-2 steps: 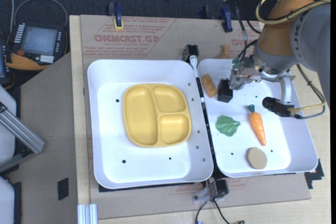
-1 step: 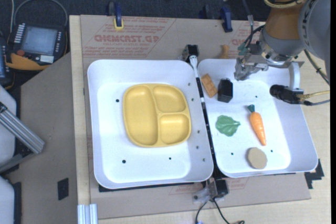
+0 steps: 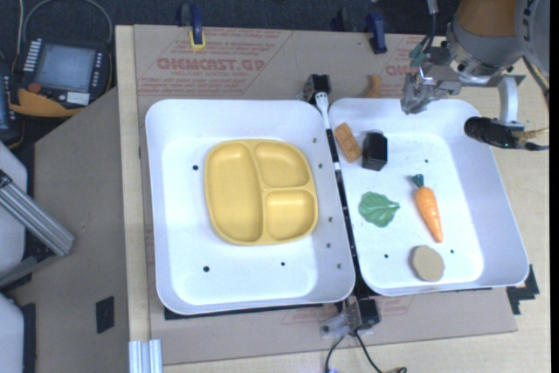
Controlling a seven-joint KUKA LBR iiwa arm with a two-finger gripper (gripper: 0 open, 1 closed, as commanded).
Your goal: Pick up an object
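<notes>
Honestly, nothing's picked up yet — the metal two-finger hand [image 3: 417, 96] hovers over the right white plastic bin's [image 3: 489, 188] far edge, can't tell if open, while the orange toy carrot [image 3: 428, 210] lies untouched inside.

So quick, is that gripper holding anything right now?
Gripper: nothing seen in it; it hangs above the right bin's far edge. Open or closed cannot be told.

Right of frame centre lie a carrot [image 3: 428, 212], green leaf [image 3: 378, 209], tan disc [image 3: 428, 263], black block [image 3: 375, 149] and brown piece [image 3: 348, 142].
</notes>
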